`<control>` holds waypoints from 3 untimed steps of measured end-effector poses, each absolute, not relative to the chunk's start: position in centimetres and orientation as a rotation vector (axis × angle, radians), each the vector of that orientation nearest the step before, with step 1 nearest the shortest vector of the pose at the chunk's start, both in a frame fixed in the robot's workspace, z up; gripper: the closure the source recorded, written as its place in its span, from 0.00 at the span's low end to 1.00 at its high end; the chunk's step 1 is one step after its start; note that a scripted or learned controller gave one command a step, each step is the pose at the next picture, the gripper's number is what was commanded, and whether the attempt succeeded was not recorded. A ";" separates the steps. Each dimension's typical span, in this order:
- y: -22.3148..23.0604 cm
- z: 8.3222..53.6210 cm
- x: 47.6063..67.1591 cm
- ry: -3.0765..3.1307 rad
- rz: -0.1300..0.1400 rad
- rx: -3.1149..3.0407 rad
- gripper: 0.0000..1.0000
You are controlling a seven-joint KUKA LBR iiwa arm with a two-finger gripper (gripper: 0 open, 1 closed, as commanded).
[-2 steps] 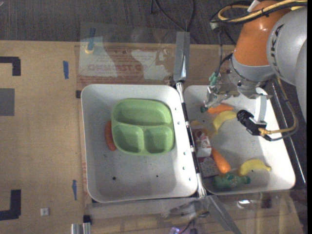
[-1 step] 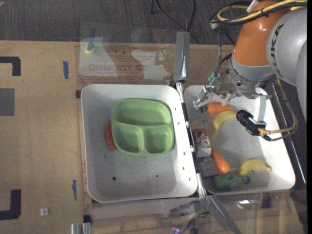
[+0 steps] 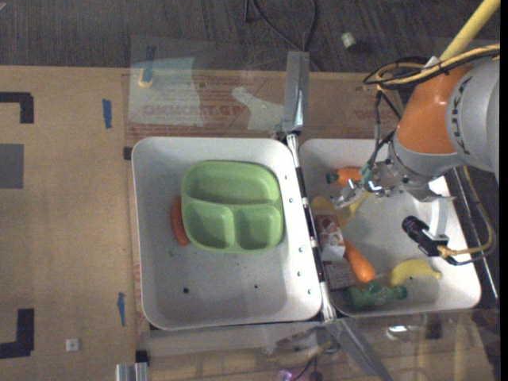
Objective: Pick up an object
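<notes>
1. Nearest, along the front wall of the right bin, a green toy vegetable lies lengthwise, with a yellow banana just beside it to the right and an orange carrot angled just above it.
2. Left of the carrot, hard against the divider between the bins, sits a small printed packet; its lettering is too small to read.
3. Open white floor shows in the middle and right of that bin, though a black cable fitting hangs over it.
4. Across the divider, the left bin carries a green three-compartment tray toward its back; a red-orange piece peeks from under the tray's left edge. The near half of this bin's floor is bare.
5. Farther back in the right bin, the claw hangs low by the divider, over a pale yellow item and just in front of an orange toy with a green end. Whether its tips are spread or pinching anything cannot be told.
6. Beyond the bins, a clear sheet on the bench bears faint reddish print, unreadable here.
</notes>
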State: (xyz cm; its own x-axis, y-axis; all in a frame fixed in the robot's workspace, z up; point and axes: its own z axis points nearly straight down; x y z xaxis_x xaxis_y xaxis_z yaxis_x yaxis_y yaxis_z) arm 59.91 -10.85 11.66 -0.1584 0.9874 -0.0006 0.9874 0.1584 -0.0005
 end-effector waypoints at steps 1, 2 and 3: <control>-6.6 18.4 60.4 2.338 0.000 2.096 0.00; -3.1 24.5 61.4 2.535 0.001 1.849 0.00; -10.5 19.3 59.6 2.570 0.000 1.806 0.00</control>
State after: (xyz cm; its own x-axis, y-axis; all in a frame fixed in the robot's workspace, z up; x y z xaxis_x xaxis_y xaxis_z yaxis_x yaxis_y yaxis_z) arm 59.57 -10.46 19.34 -0.3390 0.9408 -0.0006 0.9408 0.3390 0.0001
